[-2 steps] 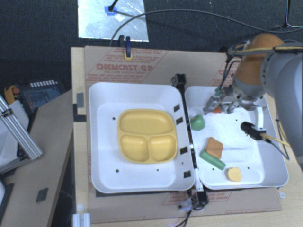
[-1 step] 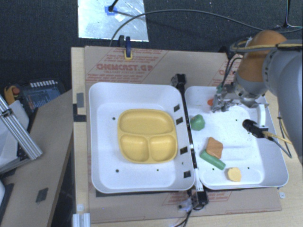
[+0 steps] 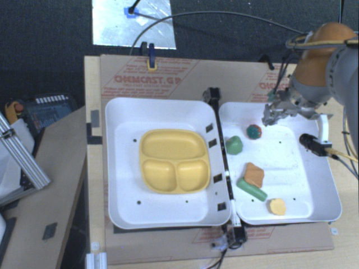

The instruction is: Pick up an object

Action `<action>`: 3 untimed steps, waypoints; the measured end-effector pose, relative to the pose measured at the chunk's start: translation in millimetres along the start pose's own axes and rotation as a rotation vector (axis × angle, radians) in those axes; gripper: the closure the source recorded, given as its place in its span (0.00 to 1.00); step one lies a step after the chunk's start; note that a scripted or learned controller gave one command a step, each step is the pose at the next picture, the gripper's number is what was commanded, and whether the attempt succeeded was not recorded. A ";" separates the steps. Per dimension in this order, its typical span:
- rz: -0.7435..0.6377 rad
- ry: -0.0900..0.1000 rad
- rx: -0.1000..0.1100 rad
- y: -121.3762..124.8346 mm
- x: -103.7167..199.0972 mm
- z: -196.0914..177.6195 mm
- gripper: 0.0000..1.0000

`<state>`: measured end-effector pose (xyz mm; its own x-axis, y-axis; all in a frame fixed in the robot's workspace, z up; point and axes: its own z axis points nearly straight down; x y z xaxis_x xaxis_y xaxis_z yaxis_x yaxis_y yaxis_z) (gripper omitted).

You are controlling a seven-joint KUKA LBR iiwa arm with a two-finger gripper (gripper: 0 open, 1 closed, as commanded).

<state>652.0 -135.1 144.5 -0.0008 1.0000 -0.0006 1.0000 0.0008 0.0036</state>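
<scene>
The right bin (image 3: 314,178) holds a small green and red ball (image 3: 254,131), a green round piece (image 3: 234,145), an orange-brown block (image 3: 254,175), a green cylinder (image 3: 251,189) and a yellow round piece (image 3: 277,207). My gripper (image 3: 271,116) hangs over the bin's far part, just right of and above the green and red ball. Nothing shows between its fingers.
The left bin (image 3: 120,150) carries a yellow divided tray (image 3: 171,160). A black divider (image 3: 220,156) runs between the bins. A black fitting with a cable (image 3: 313,144) sits at the right bin's right wall. A silver panel (image 3: 133,15) lies at the back.
</scene>
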 end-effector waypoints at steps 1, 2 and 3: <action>-0.001 -0.001 -0.003 3.8 -4.5 -45.3 1.00; -0.003 -0.001 -0.004 4.6 -1.6 -90.1 1.00; -0.006 0.001 0.001 2.5 47.0 -98.7 1.00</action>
<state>654.1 -88.0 243.2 -0.0073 1.0000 0.0005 1.0000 0.0073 0.0023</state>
